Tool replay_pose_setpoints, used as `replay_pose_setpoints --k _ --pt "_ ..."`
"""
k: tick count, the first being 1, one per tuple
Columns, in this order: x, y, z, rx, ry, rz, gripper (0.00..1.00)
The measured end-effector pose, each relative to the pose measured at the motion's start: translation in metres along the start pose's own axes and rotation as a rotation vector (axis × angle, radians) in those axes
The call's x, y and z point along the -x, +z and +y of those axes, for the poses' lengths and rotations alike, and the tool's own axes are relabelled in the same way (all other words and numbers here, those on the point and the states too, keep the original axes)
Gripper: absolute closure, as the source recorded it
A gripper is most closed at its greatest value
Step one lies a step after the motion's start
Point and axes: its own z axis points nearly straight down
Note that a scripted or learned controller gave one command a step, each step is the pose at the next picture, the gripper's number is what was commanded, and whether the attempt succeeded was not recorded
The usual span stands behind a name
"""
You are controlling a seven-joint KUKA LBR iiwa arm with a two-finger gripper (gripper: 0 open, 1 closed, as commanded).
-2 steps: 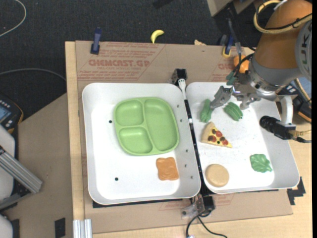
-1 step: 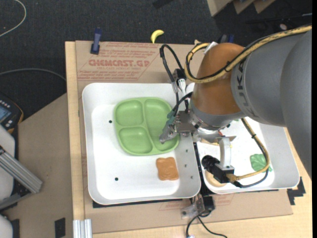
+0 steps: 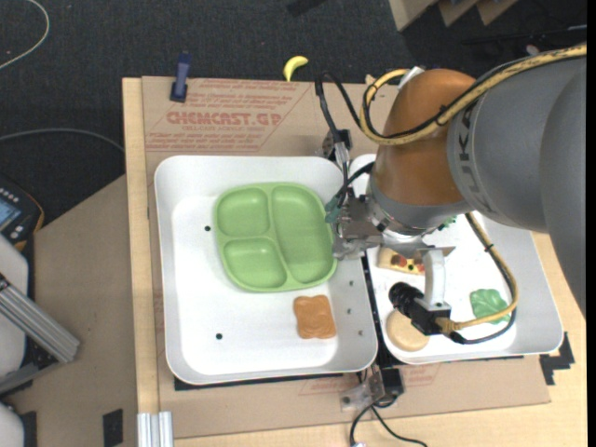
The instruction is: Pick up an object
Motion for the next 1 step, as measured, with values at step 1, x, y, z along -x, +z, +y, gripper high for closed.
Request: replay_pose_setpoints --k 1 --pt "-0.0115 -0.0739 -0.0399 0.005 -0.004 0.001 1.00"
